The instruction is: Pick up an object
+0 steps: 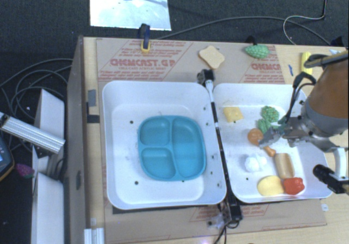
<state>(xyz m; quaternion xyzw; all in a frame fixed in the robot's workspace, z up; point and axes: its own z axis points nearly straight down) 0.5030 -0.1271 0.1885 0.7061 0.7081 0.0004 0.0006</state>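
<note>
Table (pixel 163 55): a bench topped with brown printed cardboard was seen from above, carrying two shallow white bins side by side.
Left bin (pixel 117 101): a shallow white plastic bin was set on the left half of the table; a blue divided plastic plate (pixel 172 147) lay flat near its middle.
Right bin (pixel 240 191): a shallow white plastic bin was set touching the left bin along the centre seam; the toy foods were gathered in it.
Arm (pixel 330 98): a grey arm with an orange band was reached in from the right, over the right bin's far side.
Jaws (pixel 268 138): the metal gripper was lowered among the foods, just beside the orange ball and the broccoli; how far it was parted, and whether anything was held, could not be told.
Green broccoli toy (pixel 268 115): placed near the bin's upper middle, just above the jaws.
Tan cylindrical bread roll (pixel 283 164): laid below the jaws, beside the red piece.
Yellow rounded lemon-like toy (pixel 270 185): rested near the front wall.
Red tomato-like toy (pixel 294 185): seated just right of the yellow toy.
Yellow cheese square (pixel 233 114): laid flat near the seam.
Orange ball (pixel 254 136): placed just left of the jaws.
White lumpy toy (pixel 252 163): rested between the orange ball and the yellow toy.
Off the bins: a tan bread-slice toy (pixel 211 56) and a green knobbly toy (pixel 257 50) were left on the cardboard behind.
</note>
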